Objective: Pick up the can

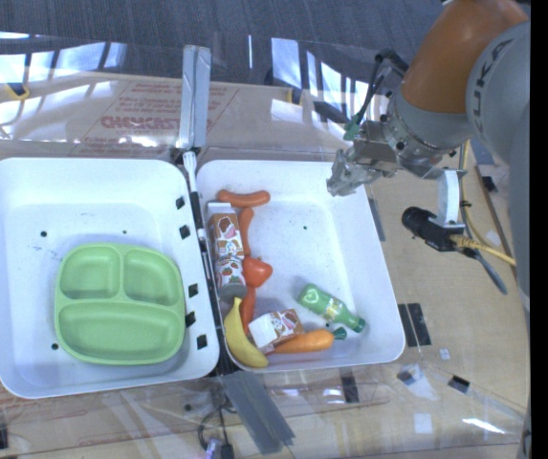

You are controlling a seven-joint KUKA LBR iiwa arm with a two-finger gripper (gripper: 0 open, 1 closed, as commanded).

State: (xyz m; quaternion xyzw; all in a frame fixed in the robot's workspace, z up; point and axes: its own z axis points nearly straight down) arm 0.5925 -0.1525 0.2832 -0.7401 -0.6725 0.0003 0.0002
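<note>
The can (226, 247) is brown with a white printed label and lies lengthwise along the left wall of the right bin (350, 256). My gripper (343, 180) hangs over that bin's far right corner, well to the right of the can and beyond it, apart from every object. Nothing shows between its tips.
The right bin also holds a sausage (243, 198), a red pepper-like piece (255, 273), a banana (238, 340), a small brown carton (275, 327), a carrot (304, 342) and a green bottle (329, 308). A green divided plate (119, 303) sits in the left bin (15, 199).
</note>
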